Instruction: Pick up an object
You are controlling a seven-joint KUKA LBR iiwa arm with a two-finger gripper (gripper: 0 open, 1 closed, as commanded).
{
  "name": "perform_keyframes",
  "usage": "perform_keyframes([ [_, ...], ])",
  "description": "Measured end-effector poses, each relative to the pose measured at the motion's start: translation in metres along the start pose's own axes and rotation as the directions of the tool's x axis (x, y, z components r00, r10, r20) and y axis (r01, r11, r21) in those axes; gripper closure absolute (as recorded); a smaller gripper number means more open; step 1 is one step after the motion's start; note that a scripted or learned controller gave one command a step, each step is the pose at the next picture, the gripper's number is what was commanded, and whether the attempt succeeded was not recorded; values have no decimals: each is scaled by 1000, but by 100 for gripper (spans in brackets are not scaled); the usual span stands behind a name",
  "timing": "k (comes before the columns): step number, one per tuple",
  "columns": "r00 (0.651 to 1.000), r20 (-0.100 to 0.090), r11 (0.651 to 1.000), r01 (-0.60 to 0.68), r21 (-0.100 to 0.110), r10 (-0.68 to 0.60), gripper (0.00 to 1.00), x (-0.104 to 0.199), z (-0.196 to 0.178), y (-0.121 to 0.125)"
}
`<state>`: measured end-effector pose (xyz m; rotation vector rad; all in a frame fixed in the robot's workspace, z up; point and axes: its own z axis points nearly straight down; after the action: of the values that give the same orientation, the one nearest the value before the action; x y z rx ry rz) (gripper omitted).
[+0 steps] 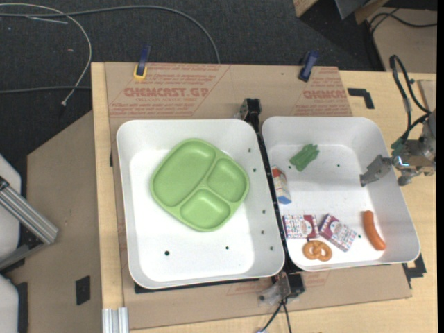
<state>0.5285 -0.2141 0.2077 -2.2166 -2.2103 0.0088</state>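
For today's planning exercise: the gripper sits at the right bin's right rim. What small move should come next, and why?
Probably a short shift inward and forward, toward the orange sausage. The gripper sits at the right bin's right wall, holding nothing, and the sausage lies nearest, apart from the other items.

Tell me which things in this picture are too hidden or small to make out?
- Gripper, camera view: small and dark at the right bin's edge; finger state unclear.
- Arm: cut off by the right edge.
- Two packets: print too small to read.
- Tube: label too small.
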Motion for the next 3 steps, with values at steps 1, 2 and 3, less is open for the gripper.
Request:
perform_keyframes([
  [1,1000,3,1000,3,-11,-3,0,0,-6,3],
  [2,1000,1,1000,2,-6,-2,0,-2,56,-1],
  [3,1000,2,1000,3,-10,-3,0,2,107,8],
])
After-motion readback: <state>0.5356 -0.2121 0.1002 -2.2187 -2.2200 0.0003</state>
